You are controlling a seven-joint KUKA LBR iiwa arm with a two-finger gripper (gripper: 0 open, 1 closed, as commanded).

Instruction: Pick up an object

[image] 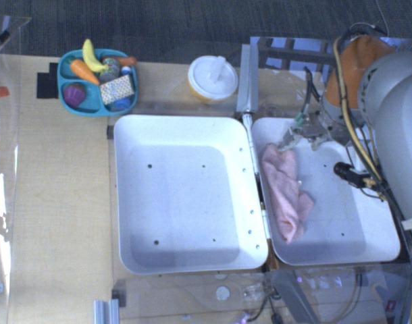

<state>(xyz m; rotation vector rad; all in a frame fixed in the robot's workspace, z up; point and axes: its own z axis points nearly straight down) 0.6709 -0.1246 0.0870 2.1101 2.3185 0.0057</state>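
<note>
Camera view: tool (pixel 295 135) over pink cloth (pixel 286 192), its state seemingly unreadable, no writing legible.

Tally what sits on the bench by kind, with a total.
White bins: 2 (left bin, right bin)
Pink cloth: 1
Blue tray of toy food: 1
White lidded cup: 1
Total: 5

No readable text anywhere — no labels, brands, numbers or signs.

The two shallow white plastic bins (pixel 181 262) are unmarked, and the blue compartmented tray of toy food (pixel 66 106), the round white-lidded yellow container (pixel 213 77) and the black square patch (pixel 46 85) on the pale wooden surface (pixel 57 214) bear nothing legible — print there, if any, is too small to tell.
</note>
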